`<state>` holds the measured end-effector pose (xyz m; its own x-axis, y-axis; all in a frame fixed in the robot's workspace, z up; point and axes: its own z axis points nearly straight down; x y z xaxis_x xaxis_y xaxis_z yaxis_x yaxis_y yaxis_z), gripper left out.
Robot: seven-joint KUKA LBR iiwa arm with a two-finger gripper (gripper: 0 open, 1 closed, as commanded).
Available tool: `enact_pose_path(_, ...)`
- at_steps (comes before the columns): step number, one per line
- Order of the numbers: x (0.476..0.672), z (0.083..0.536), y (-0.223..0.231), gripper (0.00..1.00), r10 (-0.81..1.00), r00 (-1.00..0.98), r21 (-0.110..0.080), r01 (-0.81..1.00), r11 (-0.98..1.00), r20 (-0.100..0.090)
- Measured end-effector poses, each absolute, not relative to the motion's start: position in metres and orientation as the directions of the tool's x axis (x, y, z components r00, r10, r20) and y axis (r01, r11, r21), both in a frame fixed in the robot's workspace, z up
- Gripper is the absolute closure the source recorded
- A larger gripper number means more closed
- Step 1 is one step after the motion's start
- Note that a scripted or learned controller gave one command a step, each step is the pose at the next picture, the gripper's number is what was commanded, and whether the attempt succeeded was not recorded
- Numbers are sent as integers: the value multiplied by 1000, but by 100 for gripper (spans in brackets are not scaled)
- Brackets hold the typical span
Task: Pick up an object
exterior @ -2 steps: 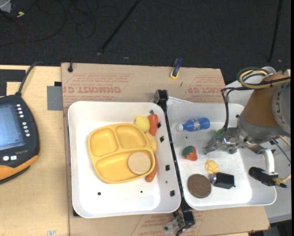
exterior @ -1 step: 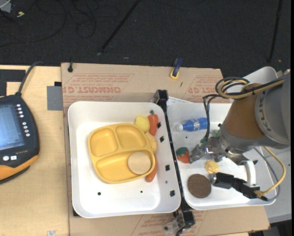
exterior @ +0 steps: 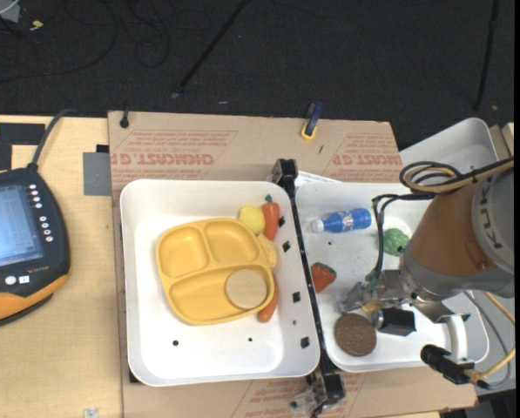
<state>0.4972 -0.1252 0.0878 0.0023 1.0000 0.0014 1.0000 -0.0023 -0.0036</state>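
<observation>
The right bin (exterior: 377, 366) holds a blue bottle (exterior: 344, 221) lying on its side, a green object (exterior: 395, 239), a red strawberry-like piece (exterior: 322, 276) and a brown round disc (exterior: 356, 334). The arm's orange band (exterior: 447, 238) hangs over this bin. My gripper (exterior: 374, 301) is low in the bin, just above and to the right of the brown disc and to the right of the red piece. Nothing is seen held in it. The arm hides part of the green object.
The left bin (exterior: 146, 320) holds a yellow divided tray (exterior: 190, 255) with a beige disc (exterior: 246, 289) in it. A lemon (exterior: 252, 219) and a carrot (exterior: 271, 217) lie by the divider (exterior: 296, 259). A tablet (exterior: 16, 242) sits at far left.
</observation>
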Motion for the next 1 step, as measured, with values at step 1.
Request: enact_pose_path(1, 488, 88, -82, 0, 1000, -1, -3, 1000, 1, 2)
